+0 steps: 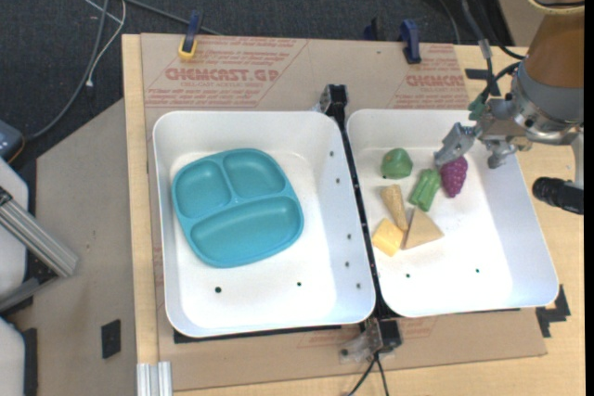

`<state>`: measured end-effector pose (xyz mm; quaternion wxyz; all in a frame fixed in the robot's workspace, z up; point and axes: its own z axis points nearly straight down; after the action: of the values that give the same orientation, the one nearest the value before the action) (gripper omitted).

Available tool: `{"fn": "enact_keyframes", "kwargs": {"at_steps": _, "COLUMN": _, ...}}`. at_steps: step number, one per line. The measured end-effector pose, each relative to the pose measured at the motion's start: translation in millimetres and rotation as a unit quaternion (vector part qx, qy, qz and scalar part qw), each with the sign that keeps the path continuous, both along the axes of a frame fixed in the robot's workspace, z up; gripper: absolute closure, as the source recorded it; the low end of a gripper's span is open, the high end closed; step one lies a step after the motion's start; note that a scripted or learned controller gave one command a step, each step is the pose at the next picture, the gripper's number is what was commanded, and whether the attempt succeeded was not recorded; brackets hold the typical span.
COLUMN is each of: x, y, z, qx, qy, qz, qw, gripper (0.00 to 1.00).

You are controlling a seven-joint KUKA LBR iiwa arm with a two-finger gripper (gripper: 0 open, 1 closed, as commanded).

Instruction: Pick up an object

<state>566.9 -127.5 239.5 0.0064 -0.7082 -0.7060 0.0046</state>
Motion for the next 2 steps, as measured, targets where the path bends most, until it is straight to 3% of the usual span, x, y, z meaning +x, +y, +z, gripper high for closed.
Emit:
{"fn": "enact_keyframes", "kwargs": {"at_steps": 1, "x": 2.4, "y": 0.4, "z": 7.8, "qx": -0.0009, "qy": -0.007, "qz": 0.001, "qw": 1.0000, "gripper": 0.00}}
{"fn": "enact_keyframes", "kwargs": {"at_steps": 2, "x": 3.8, "y": -9.4, "z": -44.6, "qx": -0.0006, "qy": -0.006, "qz": 0.001, "qw": 1.0000, "gripper": 0.00}}
